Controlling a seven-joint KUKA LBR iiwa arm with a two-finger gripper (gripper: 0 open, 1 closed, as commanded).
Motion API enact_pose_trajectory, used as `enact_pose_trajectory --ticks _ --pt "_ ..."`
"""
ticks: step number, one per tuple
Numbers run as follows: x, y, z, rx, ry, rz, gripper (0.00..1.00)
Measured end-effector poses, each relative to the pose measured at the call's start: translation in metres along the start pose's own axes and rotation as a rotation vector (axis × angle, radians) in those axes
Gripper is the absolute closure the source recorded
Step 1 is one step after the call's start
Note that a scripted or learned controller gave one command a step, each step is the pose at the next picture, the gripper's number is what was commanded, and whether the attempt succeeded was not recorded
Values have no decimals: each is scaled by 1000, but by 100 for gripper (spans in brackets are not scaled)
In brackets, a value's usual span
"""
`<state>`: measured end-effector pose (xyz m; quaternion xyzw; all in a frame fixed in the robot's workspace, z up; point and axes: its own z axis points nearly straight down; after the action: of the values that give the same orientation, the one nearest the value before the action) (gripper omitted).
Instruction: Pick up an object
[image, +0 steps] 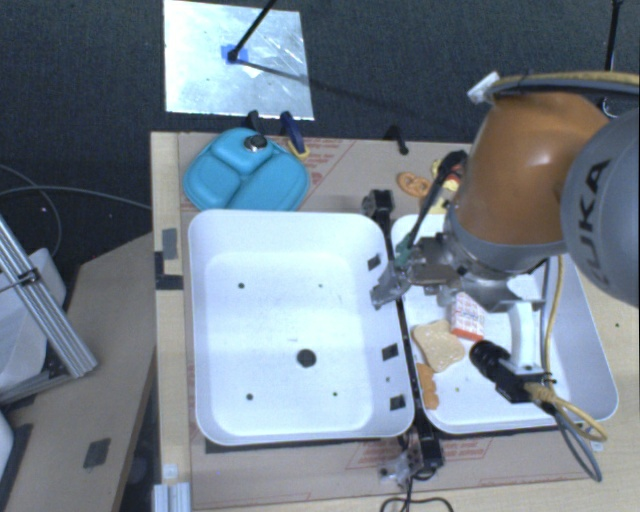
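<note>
Dark carpet surrounds a cardboard-topped bench (330, 150) that bears two shallow white bins side by side. The left bin (215, 300) shows a few dark spots on its floor, and the right bin (590, 380) holds the small goods.

The arm (530, 165) leans over the right bin, its broad orange band and grey wrist covering much of it. It comes in from the right and tilts down and leftward. That puts the gripper (397, 278) low at the bin's left wall, just by the seam between the two bins. I cannot tell whether the gripper is open or closed, and nothing shows in its grasp.

A blue lidded container (245, 172) sits on the bench beyond the left bin, well apart from the work.

Near the gripper in the right bin lies a tan bread-like slice (438, 345). A small red-and-white packet (466, 318) lies just beside its upper edge, and a small orange piece (428, 385) lies by the wall below it.

This looks like the reach-in before a grasp, with the pick not yet made. The next move calls for shifting off the wall and squarely over one item. The packet seems the better choice, since the slice lies flat and offers little to pinch.
</note>
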<state>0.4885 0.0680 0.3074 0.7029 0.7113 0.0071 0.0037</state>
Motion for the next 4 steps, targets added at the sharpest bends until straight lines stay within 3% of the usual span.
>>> enact_pose_trajectory --ticks 1,2,3,4 --pt "55 45 -184 -7 2 3 0" --pt "75 0 -146 17 -4 5 0" --pt "74 2 -159 10 -3 1 100" --pt "74 3 -170 6 -2 -7 100"
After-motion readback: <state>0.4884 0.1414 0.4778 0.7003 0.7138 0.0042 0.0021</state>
